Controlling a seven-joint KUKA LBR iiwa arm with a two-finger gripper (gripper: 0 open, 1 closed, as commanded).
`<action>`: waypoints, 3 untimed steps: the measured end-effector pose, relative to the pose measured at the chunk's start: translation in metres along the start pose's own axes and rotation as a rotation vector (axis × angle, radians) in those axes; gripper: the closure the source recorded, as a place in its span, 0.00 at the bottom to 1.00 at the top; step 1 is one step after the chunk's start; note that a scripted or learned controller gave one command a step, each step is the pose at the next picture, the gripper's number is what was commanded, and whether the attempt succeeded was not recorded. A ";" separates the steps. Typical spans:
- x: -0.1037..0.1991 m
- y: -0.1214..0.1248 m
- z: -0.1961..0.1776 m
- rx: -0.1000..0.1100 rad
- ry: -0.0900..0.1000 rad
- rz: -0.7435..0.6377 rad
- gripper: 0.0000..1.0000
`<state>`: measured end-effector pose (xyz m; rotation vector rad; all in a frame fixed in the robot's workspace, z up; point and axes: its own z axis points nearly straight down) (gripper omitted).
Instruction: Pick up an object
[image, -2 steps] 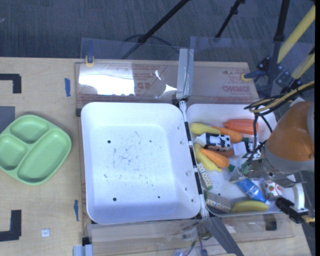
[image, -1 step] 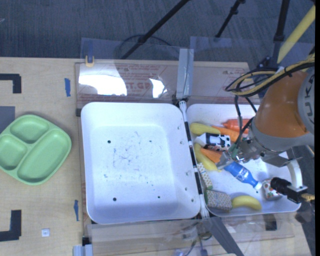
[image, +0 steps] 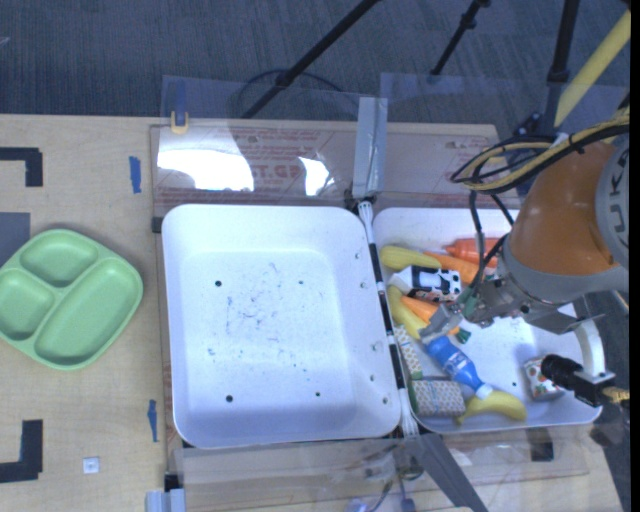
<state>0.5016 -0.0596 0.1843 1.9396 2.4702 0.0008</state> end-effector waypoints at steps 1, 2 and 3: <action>-0.023 0.024 0.000 -0.001 -0.001 -0.023 0.00; -0.023 0.007 0.000 0.001 0.002 -0.348 0.00; -0.038 -0.029 0.062 0.001 0.001 -0.419 0.00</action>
